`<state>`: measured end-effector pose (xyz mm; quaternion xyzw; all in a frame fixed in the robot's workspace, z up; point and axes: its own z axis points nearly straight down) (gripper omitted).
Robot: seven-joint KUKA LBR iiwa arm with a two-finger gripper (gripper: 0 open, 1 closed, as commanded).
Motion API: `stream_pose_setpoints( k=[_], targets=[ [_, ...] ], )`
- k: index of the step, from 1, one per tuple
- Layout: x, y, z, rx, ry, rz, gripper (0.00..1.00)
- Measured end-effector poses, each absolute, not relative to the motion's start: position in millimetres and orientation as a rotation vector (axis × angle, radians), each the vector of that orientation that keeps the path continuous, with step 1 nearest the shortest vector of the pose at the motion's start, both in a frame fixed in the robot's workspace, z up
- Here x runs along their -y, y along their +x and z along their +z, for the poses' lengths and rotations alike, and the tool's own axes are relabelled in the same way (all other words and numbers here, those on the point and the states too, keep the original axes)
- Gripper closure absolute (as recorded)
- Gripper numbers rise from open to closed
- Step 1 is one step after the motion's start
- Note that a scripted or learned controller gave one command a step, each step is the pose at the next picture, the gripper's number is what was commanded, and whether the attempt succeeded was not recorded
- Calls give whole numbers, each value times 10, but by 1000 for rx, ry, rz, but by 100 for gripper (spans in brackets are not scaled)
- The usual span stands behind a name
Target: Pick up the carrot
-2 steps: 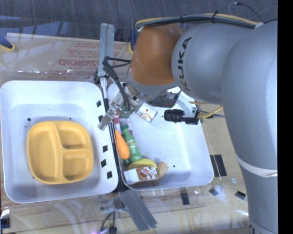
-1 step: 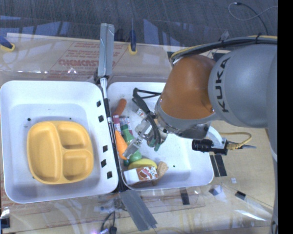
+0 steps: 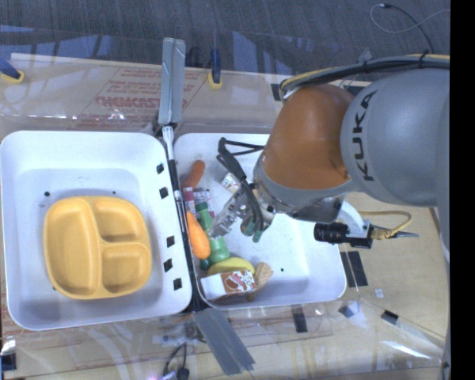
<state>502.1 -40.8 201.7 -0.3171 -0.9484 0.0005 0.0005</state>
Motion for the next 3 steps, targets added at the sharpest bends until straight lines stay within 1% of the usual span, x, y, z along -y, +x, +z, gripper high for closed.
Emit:
stream_pose_setpoints(
  k=[1,2,3],
  targets=[
    [934,5579,1200,3019,-865,1,100],
    [1217,6346,920,2932,-1128,1,100],
    [1250,6355,941,2937,-1133,6,0]
  ],
)
